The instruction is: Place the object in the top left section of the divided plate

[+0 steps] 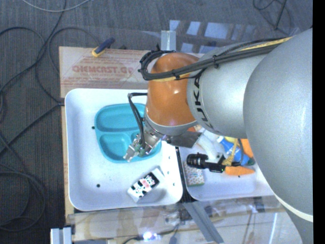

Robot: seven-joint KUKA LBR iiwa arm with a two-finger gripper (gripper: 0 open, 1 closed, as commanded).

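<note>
camera view: the grey arm (254, 90) with its orange band (170, 93) comes in from the right and covers most of the right bin (223, 187) and the near edge of the left bin (81, 151). the gripper (134, 150) sits low over the blue divided plate (114, 128), at the plate's lower right part, close to its rim. whether the tool is open, closed or gripping something cannot be told from here, and no object can be made out at its tip. the plate lies in the upper middle of the left bin, partly hidden under the wrist. a small black and white box (143, 184) lies near the bin's lower right corner, well apart from the plate. in the right bin, beside the arm, lie a black handled tool (203, 162), an orange carrot-like piece (238, 171) and a blue and yellow item (232, 149)
</note>
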